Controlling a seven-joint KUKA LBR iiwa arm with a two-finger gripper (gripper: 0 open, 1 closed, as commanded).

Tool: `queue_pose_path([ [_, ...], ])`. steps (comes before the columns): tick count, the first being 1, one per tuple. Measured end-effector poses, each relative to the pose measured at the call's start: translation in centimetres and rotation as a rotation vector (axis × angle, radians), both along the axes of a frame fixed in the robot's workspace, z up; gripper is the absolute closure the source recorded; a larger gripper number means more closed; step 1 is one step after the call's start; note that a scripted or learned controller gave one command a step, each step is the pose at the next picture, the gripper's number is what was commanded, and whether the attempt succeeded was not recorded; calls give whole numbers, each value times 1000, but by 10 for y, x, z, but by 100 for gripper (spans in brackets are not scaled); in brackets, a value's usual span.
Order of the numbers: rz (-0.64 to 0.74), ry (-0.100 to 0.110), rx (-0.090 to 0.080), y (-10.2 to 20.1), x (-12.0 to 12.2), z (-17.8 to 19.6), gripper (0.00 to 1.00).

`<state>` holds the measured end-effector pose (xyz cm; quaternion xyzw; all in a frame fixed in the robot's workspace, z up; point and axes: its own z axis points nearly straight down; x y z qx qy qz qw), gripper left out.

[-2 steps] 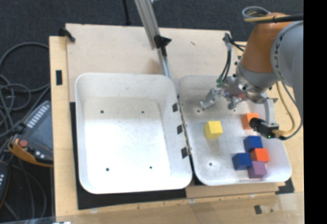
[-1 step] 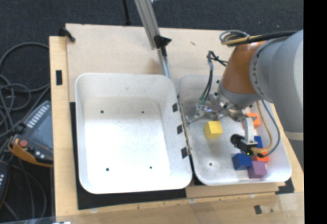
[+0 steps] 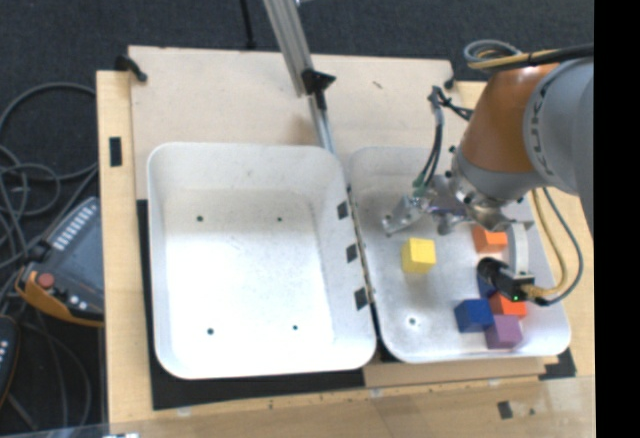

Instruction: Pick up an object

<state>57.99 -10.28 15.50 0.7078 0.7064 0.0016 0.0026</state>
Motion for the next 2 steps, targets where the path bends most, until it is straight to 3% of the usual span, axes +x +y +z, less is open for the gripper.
queue_pose_path([
  [1,-2,4,0,-28,-20,-59,0],
  [2,-7,1,1,-28,-18,-46,100],
])
